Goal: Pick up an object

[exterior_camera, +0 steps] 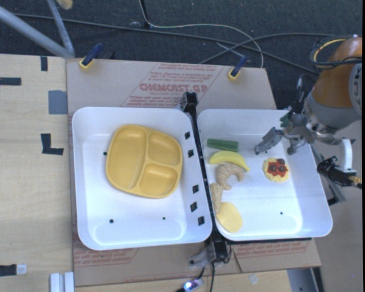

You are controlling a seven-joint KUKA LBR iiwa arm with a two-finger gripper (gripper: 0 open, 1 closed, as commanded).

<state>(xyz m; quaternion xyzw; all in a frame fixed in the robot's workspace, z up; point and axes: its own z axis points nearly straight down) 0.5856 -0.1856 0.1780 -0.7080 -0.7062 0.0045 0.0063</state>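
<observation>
Yellow chip [230, 216] lies frontmost; tool [269, 142] hovers released, arm [337, 84] cut off.

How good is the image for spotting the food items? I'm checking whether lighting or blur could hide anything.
Camera view: lighting is even and soft, with faint shadows under the plate and the banana; the right bin floor is bright but not blown out; the gripper and small tart look slightly soft, their fine detail lost; the arm at the right edge is a little blurred.
</observation>
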